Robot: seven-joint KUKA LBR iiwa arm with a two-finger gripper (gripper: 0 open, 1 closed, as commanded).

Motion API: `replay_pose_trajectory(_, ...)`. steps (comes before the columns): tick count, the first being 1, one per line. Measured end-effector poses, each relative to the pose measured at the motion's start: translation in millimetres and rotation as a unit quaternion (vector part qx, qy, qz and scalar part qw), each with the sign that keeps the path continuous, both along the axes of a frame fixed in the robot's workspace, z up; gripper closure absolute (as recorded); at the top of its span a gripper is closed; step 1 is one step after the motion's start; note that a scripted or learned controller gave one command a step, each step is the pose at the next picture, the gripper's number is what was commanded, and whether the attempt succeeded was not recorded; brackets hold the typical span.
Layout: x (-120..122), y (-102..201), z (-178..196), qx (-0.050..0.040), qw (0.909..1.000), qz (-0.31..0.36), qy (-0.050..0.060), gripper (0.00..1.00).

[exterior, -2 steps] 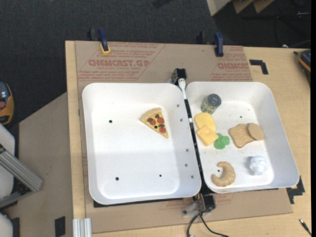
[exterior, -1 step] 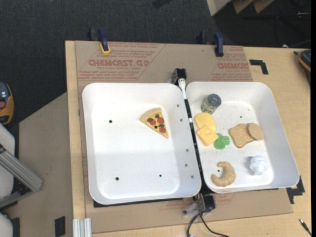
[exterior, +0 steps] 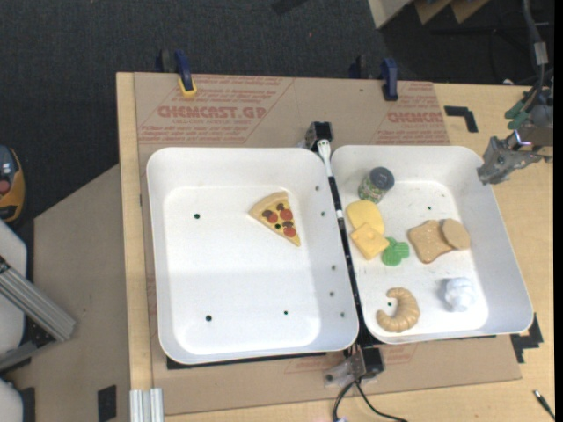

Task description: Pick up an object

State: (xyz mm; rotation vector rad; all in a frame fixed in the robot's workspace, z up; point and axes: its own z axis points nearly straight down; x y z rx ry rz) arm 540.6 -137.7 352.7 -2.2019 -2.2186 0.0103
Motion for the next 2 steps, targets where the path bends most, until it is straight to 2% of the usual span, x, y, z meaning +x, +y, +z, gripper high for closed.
replay_pose_trajectory(1,46,-46,91,-0.0067,0.9999,-0.004,-0.015,1.00)
replay_pose_trajectory(2,49,-78,152,-0.0063,0.9999,-0.005,-0.013,1.00)
